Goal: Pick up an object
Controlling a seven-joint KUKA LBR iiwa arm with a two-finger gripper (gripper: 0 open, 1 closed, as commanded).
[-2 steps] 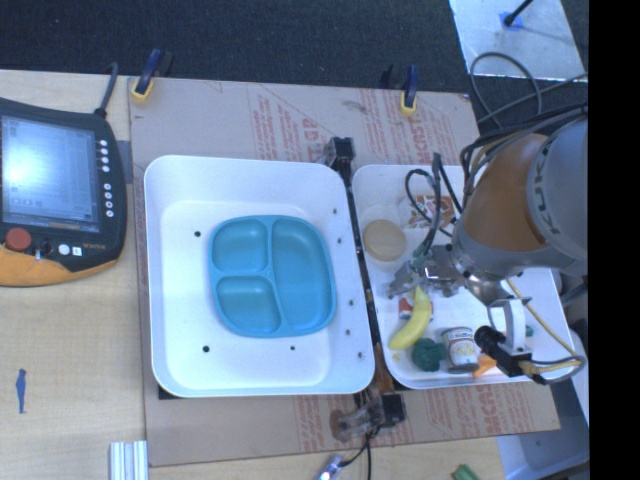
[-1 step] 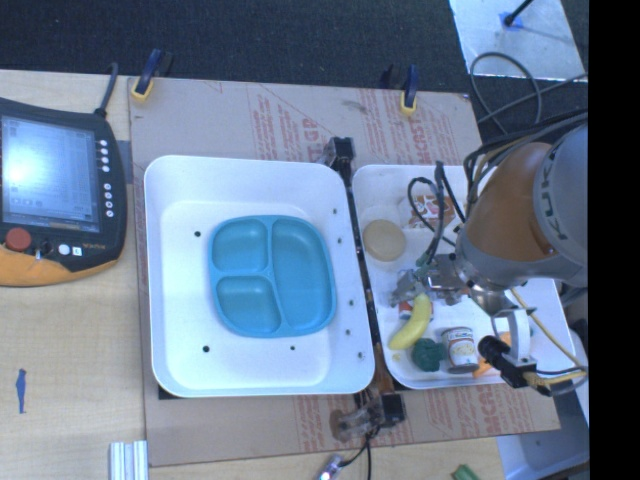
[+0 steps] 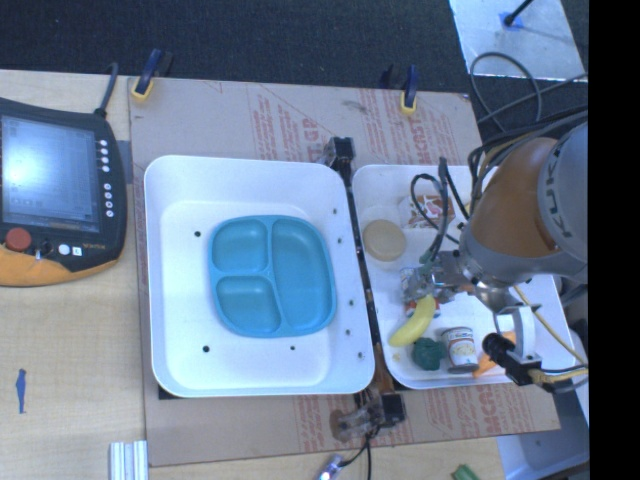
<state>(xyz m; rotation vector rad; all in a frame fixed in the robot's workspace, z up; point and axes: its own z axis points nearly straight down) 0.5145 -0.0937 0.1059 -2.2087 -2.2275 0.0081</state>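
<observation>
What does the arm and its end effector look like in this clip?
The arm is a bulky rounded grey body with a wide orange band above the wrist. Black cables loop beside it. The end effector is a small metallic grey assembly.

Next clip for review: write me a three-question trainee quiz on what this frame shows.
1. True or false: the blue divided plate lies in the right bin.
2. Which lies nearest the claw? A) handheld screen B) banana C) blue clamp
3. Fill in: the small can stands beside a dark ____ object.

Key
1. False; it lies in the left bin.
2. B
3. green
</observation>
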